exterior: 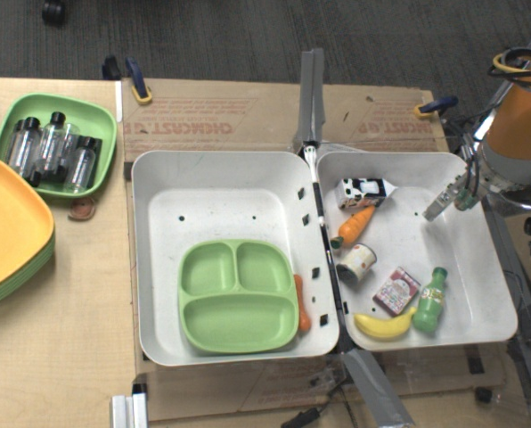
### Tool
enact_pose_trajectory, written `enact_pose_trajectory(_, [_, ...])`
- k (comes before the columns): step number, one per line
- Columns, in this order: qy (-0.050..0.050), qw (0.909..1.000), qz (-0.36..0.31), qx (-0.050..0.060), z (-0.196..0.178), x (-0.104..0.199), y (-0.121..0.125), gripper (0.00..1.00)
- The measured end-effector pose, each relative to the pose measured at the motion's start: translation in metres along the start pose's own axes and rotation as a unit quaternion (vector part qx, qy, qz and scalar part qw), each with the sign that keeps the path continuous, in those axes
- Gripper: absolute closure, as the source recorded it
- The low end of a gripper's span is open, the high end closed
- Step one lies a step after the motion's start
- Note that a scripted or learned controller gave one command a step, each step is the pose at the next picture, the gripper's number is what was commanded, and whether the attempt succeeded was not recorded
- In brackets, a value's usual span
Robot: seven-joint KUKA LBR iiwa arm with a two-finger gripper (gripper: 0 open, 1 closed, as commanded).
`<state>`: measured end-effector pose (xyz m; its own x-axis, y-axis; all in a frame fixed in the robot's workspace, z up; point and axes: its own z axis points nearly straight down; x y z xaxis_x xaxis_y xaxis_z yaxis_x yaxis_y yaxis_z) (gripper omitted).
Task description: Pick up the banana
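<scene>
The yellow banana lies at the front of the right bin, against its near wall. A green bottle touches the banana's right end, and a small red and pink box sits just behind it. My gripper hangs over the right bin's far right part, well behind and to the right of the banana. Nothing shows in it. The orange-banded wrist rises above it at the view's right edge.
Also in the right bin are a white cup, a carrot and a black and white toy. The left bin holds a green divided plate with an orange stick beside it. Far left stand a green tray of bottles and orange plates.
</scene>
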<state>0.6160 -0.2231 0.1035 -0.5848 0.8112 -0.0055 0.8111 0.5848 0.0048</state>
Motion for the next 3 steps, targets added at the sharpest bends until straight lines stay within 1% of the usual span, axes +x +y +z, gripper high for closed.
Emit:
enact_pose_trajectory(1, [0.001,0.9997,0.023,0.001,0.011,0.010,0.061,1.00])
enact_pose_trajectory(2, [0.000,0.9892,0.147,0.001,0.010,-0.014,0.044,1.00])
enact_pose_trajectory(3, [0.001,0.9576,0.288,0.003,0.011,-0.004,0.007,1.00])
